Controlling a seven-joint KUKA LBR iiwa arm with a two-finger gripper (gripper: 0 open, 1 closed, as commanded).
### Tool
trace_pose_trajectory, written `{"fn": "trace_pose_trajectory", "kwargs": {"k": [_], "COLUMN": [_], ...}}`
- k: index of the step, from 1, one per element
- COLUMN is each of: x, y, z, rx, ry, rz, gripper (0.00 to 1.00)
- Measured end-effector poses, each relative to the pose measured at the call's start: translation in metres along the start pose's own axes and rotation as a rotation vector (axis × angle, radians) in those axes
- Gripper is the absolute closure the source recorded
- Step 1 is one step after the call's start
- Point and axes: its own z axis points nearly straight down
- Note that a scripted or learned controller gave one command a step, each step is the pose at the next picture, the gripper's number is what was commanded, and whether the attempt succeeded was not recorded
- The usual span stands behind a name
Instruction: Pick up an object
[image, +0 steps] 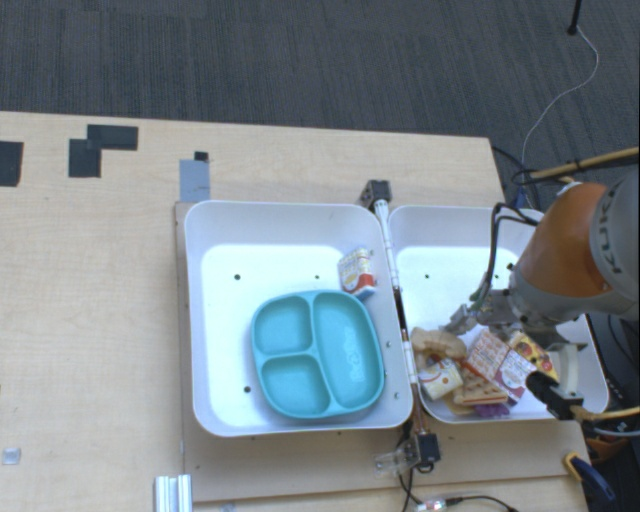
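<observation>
In the right bin (440, 262), a heap of small objects lies at the front: a tan lumpy piece (438, 343), a red-and-white packet (489, 354), a yellow-and-red packet (521, 363) and a white item with a red mark (442, 380). My gripper (476, 318) is low over the back edge of this heap, just above the red-and-white packet and to the right of the tan piece. The grey arm with its orange band (560, 255) covers the bin's right side. No object is visibly raised from the heap.
The left bin (192, 310) holds a blue divided plate (318, 352) and a small red-and-white packet (356, 272) by the wall between the bins. A black clamp (376, 191) sits at the back where the bins meet. Cables run along the right.
</observation>
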Motion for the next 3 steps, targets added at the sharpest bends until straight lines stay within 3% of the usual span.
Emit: {"fn": "trace_pose_trajectory", "kwargs": {"k": [1,2,3], "x": [0.0,0.0,-0.032], "y": [0.003,0.003,-0.035], "z": [-0.012,-0.012,0.0], "rx": [-0.008,-0.008,-0.004], "ry": [-0.002,-0.002,-0.001], "rz": [-0.001,-0.001,-0.001], "gripper": [1.0,0.0,0.0]}}
